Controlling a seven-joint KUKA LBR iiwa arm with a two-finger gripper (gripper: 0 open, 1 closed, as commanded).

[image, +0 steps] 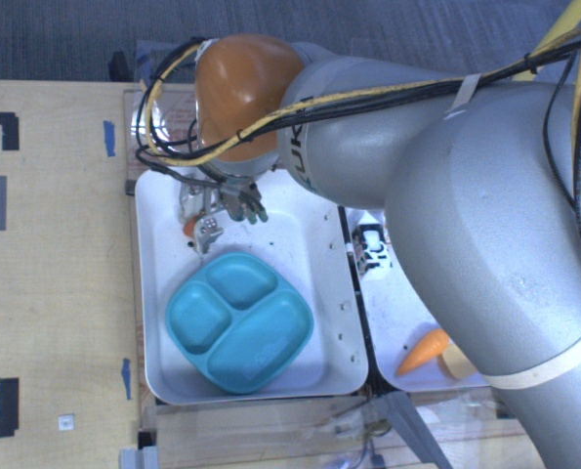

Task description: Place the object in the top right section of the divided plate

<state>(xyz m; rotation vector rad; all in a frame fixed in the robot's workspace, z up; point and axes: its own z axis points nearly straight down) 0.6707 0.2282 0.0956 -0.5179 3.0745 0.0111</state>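
The divided plate (238, 320) lies in the left bin (163, 360), in the lower middle of the frame. The gripper (212, 218) hangs just above the plate's upper edge, near the top of this bin. The arm (446, 184) crosses from the right side and covers much of the right bin (397, 330). A carrot (422, 352) lies in the right bin, at lower right.
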